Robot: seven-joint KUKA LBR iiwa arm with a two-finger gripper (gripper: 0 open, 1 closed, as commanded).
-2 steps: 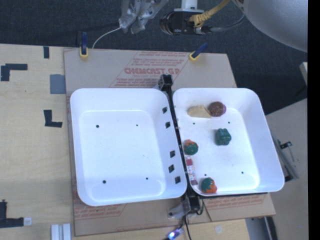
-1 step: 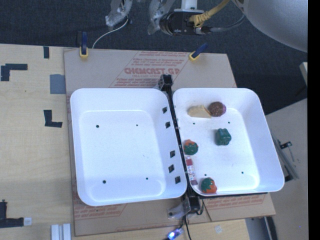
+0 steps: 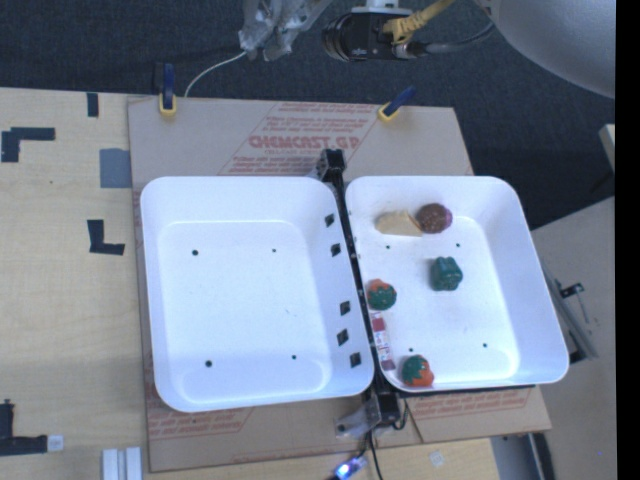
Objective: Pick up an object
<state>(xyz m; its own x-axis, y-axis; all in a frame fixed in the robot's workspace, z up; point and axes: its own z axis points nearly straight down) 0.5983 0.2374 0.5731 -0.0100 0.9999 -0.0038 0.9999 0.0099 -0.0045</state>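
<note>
The right bin (image 3: 500, 348) holds several small objects. A brown round piece (image 3: 433, 217) lies at its far side, touching a pale yellow piece (image 3: 399, 224). A dark green lump (image 3: 446, 274) sits near the middle. A green and red ball (image 3: 381, 294) rests by the left wall, and a green and orange one (image 3: 416, 370) is in the near left corner. My gripper (image 3: 278, 16) hangs high at the top of the view, beyond the bench and far from both bins. It is small and blurred there.
The left bin (image 3: 170, 368) stands beside the right one on a cardboard sheet (image 3: 300, 138) held by two clamps (image 3: 167, 96). A black divider (image 3: 345, 268) runs between the bins. A grey arm housing (image 3: 565, 18) fills the top right corner.
</note>
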